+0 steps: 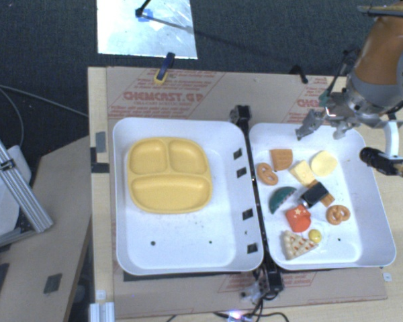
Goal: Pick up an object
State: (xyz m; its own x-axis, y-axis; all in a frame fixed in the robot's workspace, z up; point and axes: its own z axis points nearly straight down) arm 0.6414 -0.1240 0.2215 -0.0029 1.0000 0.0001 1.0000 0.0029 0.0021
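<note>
Hand (326, 123) hovers over right bin (373, 243) far rim, fingers spread, nothing held. Food pieces clustered mid-bin. Nearest: orange square (281, 159) at 7 o'clock from hand, pale yellow round (324, 163) at 6 o'clock. Reach runs down, slightly left.

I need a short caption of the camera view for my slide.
The arm's hand hovers over the far edge of the right bin of toy food; a yellow divided plate lies in the left bin.
</note>
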